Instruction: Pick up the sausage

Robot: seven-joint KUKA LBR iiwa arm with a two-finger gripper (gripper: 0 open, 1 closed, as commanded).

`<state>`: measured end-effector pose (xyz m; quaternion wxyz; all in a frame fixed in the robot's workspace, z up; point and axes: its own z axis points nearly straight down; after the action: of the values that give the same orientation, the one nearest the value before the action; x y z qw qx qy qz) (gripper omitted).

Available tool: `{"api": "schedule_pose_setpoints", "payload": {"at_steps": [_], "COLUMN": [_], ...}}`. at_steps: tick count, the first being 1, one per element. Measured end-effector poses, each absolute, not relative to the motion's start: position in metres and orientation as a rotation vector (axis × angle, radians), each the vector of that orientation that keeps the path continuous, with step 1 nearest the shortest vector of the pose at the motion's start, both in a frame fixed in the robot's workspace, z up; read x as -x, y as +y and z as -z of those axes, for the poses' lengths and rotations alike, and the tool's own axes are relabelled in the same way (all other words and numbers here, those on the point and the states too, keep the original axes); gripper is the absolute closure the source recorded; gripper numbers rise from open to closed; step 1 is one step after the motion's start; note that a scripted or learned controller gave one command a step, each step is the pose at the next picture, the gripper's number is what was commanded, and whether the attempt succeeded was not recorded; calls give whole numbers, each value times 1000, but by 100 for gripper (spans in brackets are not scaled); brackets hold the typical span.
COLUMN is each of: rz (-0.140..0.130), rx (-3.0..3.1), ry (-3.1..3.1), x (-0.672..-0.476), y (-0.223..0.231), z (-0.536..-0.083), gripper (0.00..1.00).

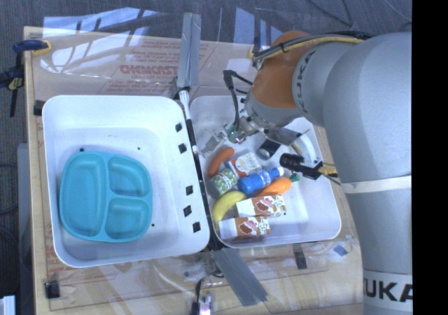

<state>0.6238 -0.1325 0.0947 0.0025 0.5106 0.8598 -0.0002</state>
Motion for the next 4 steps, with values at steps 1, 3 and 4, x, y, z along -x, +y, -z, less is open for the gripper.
{"api": "schedule_pose_setpoints", "payload": {"at_steps": [1, 3, 4], "rz": [9, 0, 2], "rx": [-1453, -1061, -1205], "ry": [2772, 2955, 2901], "x": [-572, -532, -615], "y": [-129, -93, -73], "z": [-96, -232, -255], "gripper": [0, 100, 100]}}
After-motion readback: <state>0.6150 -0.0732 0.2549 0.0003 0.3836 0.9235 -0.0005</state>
